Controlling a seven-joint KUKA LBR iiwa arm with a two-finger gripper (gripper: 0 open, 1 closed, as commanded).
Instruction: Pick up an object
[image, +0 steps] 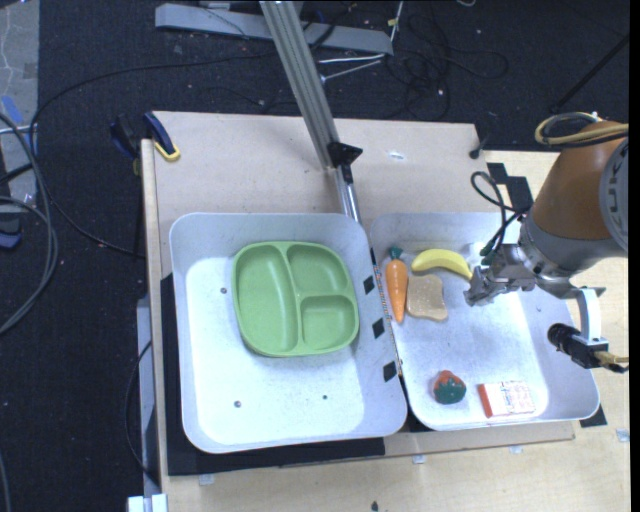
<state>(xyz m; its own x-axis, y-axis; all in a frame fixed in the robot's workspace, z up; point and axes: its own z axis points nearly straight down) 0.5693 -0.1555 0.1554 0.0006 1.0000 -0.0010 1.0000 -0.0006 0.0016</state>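
Note:
In the right bin (500, 350) lie a yellow banana (442, 262), an orange carrot (397, 288), a slice of toast (428, 298), a small red and green fruit (449, 388) and a red and white carton (511, 398). My gripper (482, 287) hangs low over the bin's upper middle, just right of the banana's end and the toast. Nothing shows between its tips.
The left bin (210, 400) holds a green divided plate (297, 297). A grey metal pole (310, 85) slants down to the ridge between the bins. The arm's orange band (575, 185) and wrist hang over the right bin's far right side.

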